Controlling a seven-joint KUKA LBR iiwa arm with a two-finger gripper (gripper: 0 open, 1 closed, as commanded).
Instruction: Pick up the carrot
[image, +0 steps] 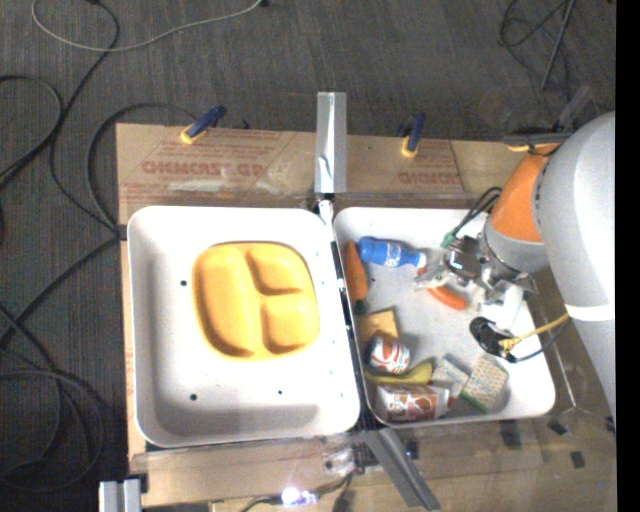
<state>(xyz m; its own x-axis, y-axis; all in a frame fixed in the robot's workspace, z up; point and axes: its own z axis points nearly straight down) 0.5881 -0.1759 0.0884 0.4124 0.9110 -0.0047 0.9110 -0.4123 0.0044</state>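
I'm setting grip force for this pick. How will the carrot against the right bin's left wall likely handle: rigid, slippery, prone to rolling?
The carrot looks like a smooth, tapered toy, so it is probably stiff and light. Its rounded body may roll or slip if nudged sideways. It lies along the wall of the right bin, which could block one finger of the gripper.

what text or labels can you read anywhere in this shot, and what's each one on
"GIGMCAST GD" or close to it, red print seen reversed and faded on the cardboard sheet behind the left bin; my reading is unsure.
Similar red print on the cardboard behind the right bin: too blurred to read.
Red and white can: label too small to read.
Red wrapper: print too small to read.
Blue bottle: no legible label.
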